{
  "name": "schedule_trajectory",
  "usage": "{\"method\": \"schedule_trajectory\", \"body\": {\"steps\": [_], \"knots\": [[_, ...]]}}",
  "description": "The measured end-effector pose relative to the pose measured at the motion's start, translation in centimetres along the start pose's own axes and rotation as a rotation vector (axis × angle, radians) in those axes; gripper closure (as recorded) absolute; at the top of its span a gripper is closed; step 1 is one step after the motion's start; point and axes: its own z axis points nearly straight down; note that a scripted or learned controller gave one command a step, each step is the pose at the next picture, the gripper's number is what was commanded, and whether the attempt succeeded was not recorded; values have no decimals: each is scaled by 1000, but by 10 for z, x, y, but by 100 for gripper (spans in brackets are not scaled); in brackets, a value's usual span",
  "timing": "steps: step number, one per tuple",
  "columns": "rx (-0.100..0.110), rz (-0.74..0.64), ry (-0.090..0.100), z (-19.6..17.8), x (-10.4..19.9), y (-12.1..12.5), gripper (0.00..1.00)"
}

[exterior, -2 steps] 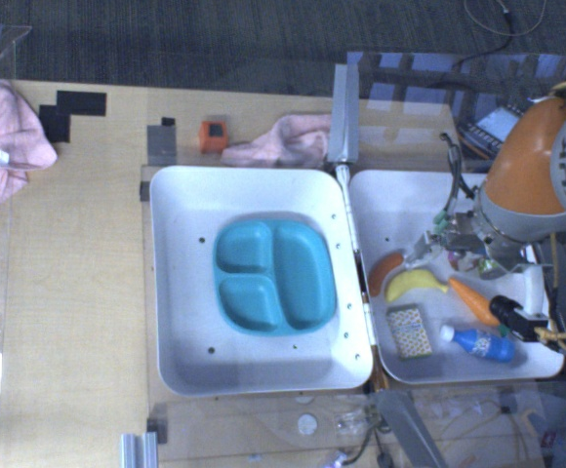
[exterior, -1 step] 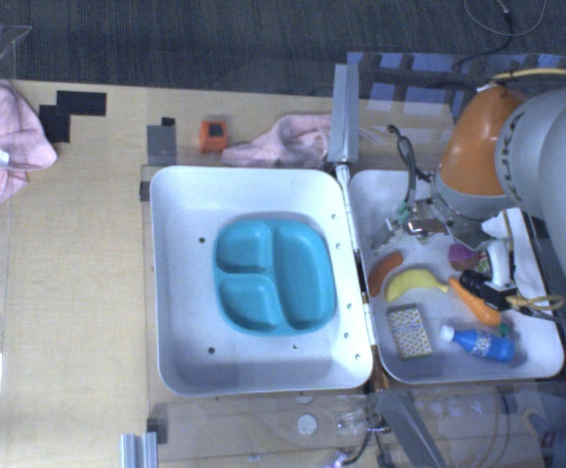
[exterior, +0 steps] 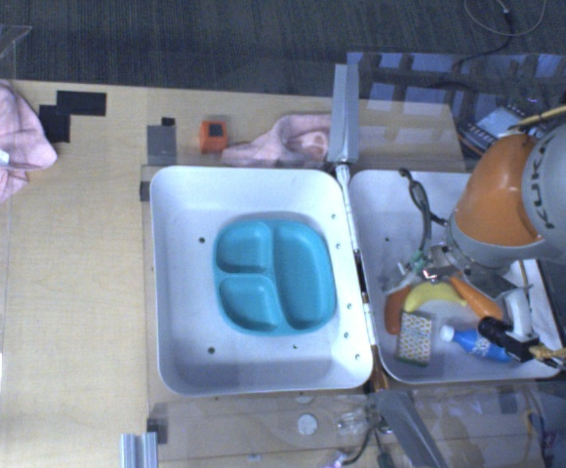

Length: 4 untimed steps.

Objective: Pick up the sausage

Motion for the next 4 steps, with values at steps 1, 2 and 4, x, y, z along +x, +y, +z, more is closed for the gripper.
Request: {"method": "schedule_trajectory", "body": {"steps": [1, 2, 4], "knots": [[-14, -3, -7, -14, -1, 5, 100], [-14, -3, -7, -14, -2, 5, 0], [-17, 13, -8, -14, 9, -25, 100]]}}
